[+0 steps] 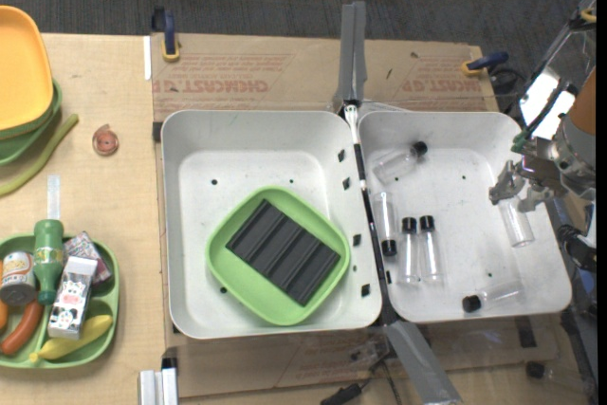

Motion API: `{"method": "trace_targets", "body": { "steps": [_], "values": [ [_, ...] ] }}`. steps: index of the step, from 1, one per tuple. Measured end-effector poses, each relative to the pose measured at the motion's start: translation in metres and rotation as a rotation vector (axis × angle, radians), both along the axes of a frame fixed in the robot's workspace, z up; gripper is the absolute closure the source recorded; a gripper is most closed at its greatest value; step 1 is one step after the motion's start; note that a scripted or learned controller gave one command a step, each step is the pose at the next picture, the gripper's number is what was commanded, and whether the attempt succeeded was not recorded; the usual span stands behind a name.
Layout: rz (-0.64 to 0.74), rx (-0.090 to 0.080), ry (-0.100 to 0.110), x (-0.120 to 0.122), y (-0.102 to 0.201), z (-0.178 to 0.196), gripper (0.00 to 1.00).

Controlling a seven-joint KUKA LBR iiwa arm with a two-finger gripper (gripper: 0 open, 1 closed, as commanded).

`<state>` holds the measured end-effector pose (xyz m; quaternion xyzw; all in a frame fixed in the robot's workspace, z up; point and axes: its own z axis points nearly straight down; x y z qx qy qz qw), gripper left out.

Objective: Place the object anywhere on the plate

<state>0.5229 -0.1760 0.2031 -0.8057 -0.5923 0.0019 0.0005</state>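
A clear vial [517,225] is being gripped between the fingers of the gripper [518,193] at the right edge of the frame, over the right bin [446,130]. It is judged light, rigid, slippery and fragile, best clamped mid-body. Five more vials are being counted loose in that bin. One green plate [224,244] is sitting in the left bin [190,166], lower centre.

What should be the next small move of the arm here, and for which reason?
Probably carry the claw left, toward the green plate in the left bin. A clear vial seems to hang below the claw over the right bin, though the grip is hard to confirm. The plate bears a dark ridged block, with bare rim around.
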Motion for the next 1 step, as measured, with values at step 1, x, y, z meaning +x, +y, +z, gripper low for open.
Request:
{"method": "trace_targets", "body": {
  "steps": [1],
  "values": [
    [0.000,0.000,0.000,0.0001,0.0000,0.0001,0.00]
  ]
}}
